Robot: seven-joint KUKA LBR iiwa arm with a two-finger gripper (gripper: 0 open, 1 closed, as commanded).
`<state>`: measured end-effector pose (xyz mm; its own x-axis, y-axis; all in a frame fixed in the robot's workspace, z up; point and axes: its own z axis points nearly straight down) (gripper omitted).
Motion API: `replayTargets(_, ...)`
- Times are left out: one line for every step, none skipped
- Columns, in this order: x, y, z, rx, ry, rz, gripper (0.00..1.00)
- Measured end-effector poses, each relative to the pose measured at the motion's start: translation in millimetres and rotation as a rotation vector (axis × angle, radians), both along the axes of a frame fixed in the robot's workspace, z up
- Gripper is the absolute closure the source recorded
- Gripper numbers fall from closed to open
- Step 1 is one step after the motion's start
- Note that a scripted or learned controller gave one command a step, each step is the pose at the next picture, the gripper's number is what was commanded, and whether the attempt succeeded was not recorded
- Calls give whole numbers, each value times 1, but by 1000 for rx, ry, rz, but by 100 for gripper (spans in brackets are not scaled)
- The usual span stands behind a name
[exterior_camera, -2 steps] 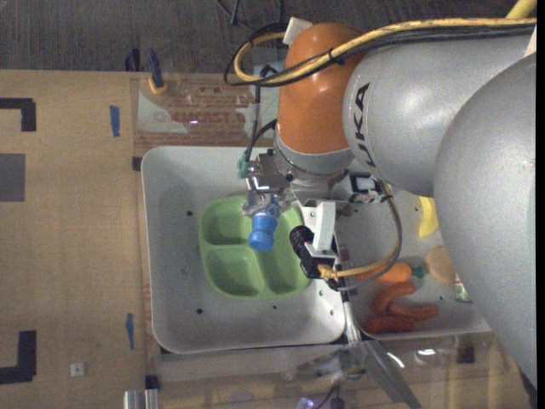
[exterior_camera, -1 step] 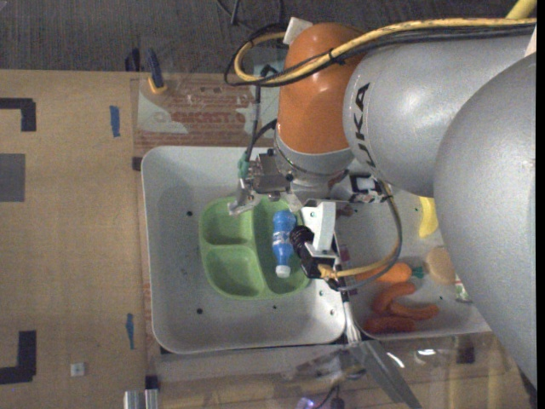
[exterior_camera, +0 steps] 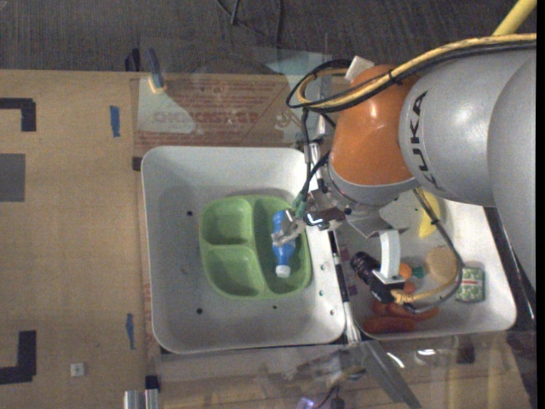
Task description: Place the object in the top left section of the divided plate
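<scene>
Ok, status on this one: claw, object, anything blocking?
Claw over green divided plate, grip unclear. Blue bottle lying in plate's right section. Nothing in the way.

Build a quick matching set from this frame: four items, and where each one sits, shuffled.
Items:
1. green divided plate
2. blue bottle
3. orange band
4. gripper

Places:
A. on the arm, above the wrist
B. lying in the plate's large right section
C. in the left bin
D. over the plate's right edge, by the bottle

Pairs: 1-C, 2-B, 3-A, 4-D
</scene>
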<state>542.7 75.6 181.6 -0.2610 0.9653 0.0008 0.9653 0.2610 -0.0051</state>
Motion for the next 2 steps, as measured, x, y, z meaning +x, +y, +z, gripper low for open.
replayTargets(2, -2, 8, 0, 0, -6, 100)
replayTargets(-46, -44, 23, 1, 0, 105, 100)
